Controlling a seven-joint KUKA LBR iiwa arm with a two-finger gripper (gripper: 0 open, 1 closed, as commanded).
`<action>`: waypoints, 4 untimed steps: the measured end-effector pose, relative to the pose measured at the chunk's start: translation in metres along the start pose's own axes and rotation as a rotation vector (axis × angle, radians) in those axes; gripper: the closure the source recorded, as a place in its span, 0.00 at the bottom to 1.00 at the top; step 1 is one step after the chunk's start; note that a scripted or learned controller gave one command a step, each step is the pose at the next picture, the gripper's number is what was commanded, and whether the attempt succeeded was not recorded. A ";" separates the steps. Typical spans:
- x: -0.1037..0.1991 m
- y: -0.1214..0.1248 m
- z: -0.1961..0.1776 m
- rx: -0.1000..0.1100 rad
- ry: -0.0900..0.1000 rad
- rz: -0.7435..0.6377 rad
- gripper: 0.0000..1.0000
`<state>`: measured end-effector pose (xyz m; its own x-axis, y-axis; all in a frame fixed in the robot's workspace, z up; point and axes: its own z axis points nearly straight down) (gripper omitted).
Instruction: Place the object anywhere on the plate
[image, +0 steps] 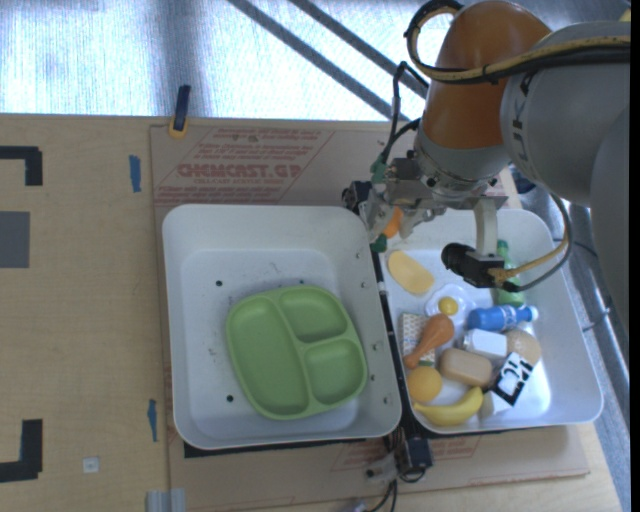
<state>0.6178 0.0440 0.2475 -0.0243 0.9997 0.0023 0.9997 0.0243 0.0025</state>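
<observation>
The pincer (392, 222) hangs over the right bin's upper-left corner, pinching a small orange object (394, 221) — though the hold is hard to confirm. The green plate (296, 350) lies toward seven o'clock in the left bin (190, 300) — a short carry across the shared rim.

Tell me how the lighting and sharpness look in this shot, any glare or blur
Camera view: light is even and soft, with faint shadows under the green plate in the left bin. The bright strip along the top looks washed out. The food items in the right bin are slightly soft, and the arm's orange band, nearest the lens, looks blurred.
</observation>
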 end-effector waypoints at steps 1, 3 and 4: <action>0.064 -0.045 0.024 0.011 -0.001 0.104 1.00; 0.063 -0.044 0.013 0.009 -0.002 0.104 1.00; 0.063 -0.044 0.013 0.010 -0.002 0.105 0.00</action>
